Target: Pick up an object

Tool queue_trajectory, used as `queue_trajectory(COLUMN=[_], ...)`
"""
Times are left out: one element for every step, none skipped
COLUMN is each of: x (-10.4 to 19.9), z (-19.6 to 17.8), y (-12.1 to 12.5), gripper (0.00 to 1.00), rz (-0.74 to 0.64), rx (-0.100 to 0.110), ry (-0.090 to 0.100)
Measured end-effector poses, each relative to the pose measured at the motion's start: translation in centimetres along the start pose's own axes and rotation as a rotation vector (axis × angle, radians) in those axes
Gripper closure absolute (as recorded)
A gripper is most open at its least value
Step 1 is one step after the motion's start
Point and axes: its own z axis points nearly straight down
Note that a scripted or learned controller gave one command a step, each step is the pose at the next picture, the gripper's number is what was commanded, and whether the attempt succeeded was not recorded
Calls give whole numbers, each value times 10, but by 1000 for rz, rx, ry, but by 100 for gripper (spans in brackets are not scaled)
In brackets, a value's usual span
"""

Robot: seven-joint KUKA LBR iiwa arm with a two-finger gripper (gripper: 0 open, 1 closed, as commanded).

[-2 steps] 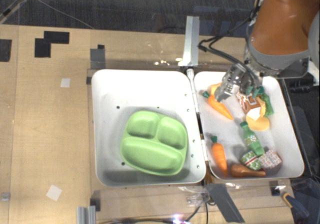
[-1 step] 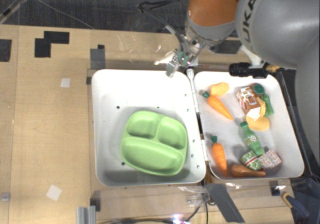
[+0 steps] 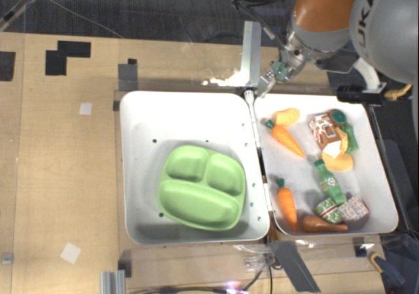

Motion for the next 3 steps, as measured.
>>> queue_trajectory(x=[1,1,-4], z=[-12,-23,-15], y=[4,6,-2], gripper=[100,100,100], rz=[-10,-16,304], rx=[-6,-10,0], ry=[-5,-9,1])
